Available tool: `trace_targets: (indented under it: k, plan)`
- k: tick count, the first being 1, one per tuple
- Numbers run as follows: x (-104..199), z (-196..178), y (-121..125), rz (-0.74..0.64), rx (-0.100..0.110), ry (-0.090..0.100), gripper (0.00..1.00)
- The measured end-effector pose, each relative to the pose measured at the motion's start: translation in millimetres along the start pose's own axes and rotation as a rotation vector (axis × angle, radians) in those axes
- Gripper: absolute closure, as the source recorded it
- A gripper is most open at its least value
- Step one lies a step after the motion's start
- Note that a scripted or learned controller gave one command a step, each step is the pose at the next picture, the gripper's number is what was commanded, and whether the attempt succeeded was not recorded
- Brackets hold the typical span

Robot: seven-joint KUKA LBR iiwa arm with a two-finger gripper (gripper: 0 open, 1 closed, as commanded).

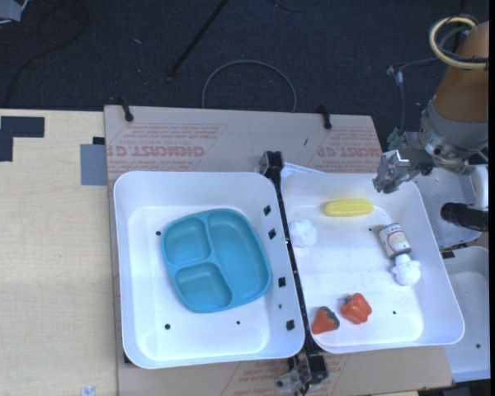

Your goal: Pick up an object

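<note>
My claw [390, 176] hangs over the right bin's [445, 320] top-right rim; can't tell its state. Nearest target: yellow corn cob [348, 208], just left & below. I'd center over it, grip across its short axis.

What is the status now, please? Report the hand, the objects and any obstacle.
Hand over right bin's top corner, holding nothing. Corn nearest, untouched. Bottle, two peppers further off; path unobstructed.

A divided plate [216, 259] lies in the left bin [140, 196]; corn [348, 208], bottle [395, 243] and peppers [355, 308] in the right bin [445, 320]
</note>
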State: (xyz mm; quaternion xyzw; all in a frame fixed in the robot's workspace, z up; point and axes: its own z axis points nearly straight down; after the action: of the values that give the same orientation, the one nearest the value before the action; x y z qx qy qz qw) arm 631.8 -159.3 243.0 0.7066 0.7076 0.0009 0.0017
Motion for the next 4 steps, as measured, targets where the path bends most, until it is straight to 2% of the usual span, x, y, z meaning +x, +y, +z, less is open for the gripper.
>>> trace_targets:
  k: [1, 2, 3, 4]
  plan:
    - [42, -3, -13, -0.002, 0.006, 0.003, 1.00]
    - [93, -8, -34, -0.003, 0.007, 0.004, 1.00]
    - [142, 6, -43, -0.002, 0.009, 0.003, 1.00]
    - [201, 2, -55, -0.003, 0.008, 0.003, 1.00]
